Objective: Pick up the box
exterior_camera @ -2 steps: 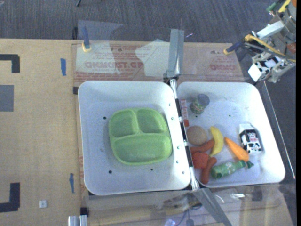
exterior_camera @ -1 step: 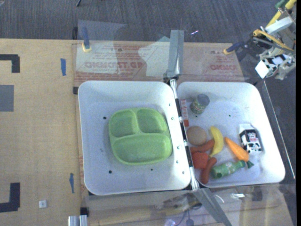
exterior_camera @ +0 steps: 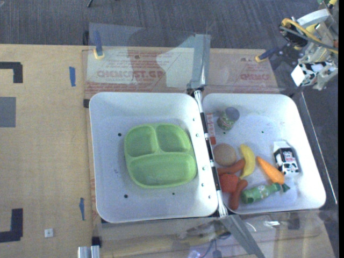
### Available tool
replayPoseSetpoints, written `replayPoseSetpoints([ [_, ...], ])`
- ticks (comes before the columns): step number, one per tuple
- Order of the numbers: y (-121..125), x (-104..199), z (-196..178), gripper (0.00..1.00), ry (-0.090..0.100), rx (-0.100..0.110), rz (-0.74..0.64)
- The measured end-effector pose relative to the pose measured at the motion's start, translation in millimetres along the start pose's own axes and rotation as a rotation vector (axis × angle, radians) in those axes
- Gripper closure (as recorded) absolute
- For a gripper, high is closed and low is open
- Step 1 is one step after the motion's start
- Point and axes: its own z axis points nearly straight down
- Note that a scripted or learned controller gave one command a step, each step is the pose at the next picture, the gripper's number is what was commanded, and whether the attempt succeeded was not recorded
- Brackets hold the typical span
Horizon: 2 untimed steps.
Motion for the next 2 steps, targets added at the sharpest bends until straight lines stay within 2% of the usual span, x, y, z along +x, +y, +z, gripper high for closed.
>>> replayPoseSetpoints([
  [1, -31, 9, -12, 1.00, 0.002, 0.000, 0.076],
  [2, -66, 19, -22, 1.00, 0.002, 0.000, 0.027],
])
